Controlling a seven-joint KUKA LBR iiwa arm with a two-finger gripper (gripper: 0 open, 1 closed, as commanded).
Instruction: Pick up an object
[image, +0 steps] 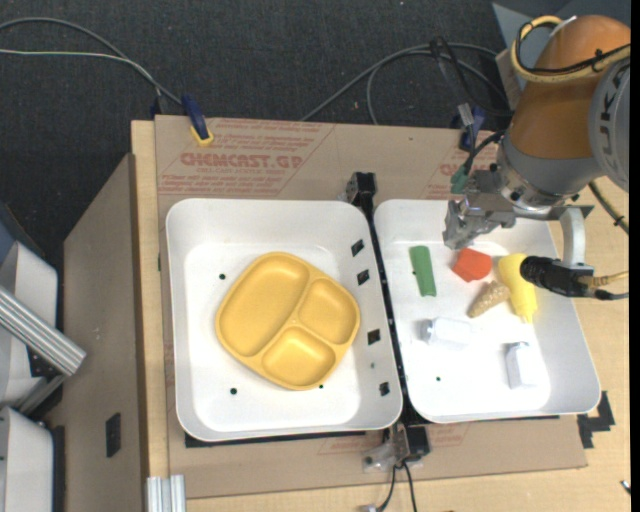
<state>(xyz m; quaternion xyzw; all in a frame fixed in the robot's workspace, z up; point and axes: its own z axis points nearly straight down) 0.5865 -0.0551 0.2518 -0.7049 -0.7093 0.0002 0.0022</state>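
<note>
In the camera view, the gripper (465, 232) hangs in the upper part of the right bin (480, 392), at the upper right of the frame. The wrist hides its tip from above, so I cannot tell how wide it stands, and nothing can be seen held in it.

The closest candidate is the orange block (472, 265), which lies just below the gripper in the frame and a touch to the right, nearly under it. To the block's left is the green bar (423, 271), with its long axis running almost straight up and down the picture. To the right is a yellow piece (519, 288), and a tan cone (489, 298) lies close against its lower left.

A pale wrapped item (443, 330) and a grey-white block (516, 364) sit lower in the bin, well apart from the gripper.

The left bin (200, 245) holds a yellow divided plate (288, 319), far to the left.

My guess is that a short drop toward the lower edge of the frame would reach the orange block. The cone and yellow piece crowd its right side.
</note>
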